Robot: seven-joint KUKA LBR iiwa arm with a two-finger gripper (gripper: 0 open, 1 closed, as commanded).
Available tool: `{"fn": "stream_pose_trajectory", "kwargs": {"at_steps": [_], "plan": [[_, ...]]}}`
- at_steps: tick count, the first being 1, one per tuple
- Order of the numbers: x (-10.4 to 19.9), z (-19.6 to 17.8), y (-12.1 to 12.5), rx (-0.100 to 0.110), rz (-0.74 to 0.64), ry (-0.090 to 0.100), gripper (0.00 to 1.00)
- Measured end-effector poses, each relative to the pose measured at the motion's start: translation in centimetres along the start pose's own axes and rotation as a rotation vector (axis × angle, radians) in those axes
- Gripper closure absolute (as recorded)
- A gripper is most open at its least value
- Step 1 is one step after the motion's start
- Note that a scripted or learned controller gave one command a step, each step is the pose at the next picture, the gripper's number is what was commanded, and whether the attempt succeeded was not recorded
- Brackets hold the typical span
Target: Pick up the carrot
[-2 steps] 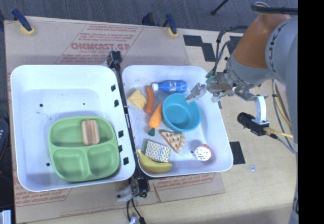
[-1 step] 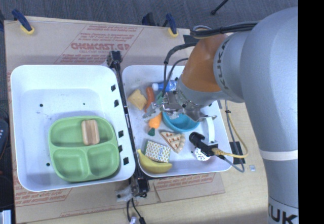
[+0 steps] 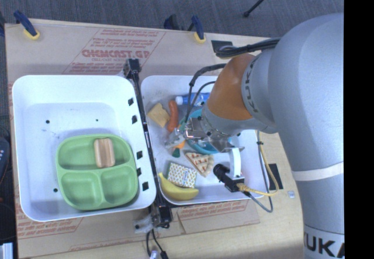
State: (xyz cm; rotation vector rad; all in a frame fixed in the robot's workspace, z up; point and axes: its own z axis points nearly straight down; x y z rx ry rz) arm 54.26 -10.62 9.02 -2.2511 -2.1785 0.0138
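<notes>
the tool (image 3: 186, 131) hangs low in the right bin (image 3: 252, 152), just beside the carrot (image 3: 173, 114). whether it is open or closed, i cannot tell.

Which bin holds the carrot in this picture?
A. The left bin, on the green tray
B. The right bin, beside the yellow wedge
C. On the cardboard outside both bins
B: the carrot lies in the right bin, next to the yellow wedge, while the green tray sits in the left bin.
</notes>
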Motion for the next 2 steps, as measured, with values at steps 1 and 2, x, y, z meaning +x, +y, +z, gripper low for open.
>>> {"fn": "stream_pose_trajectory", "kwargs": {"at_steps": [1,2], "plan": [[-0.1,-1.2,0.1,0.000,-0.008,-0.002,1.00],[4.6,-14.1,5.5,-0.017,0.030,0.002,1.00]]}}
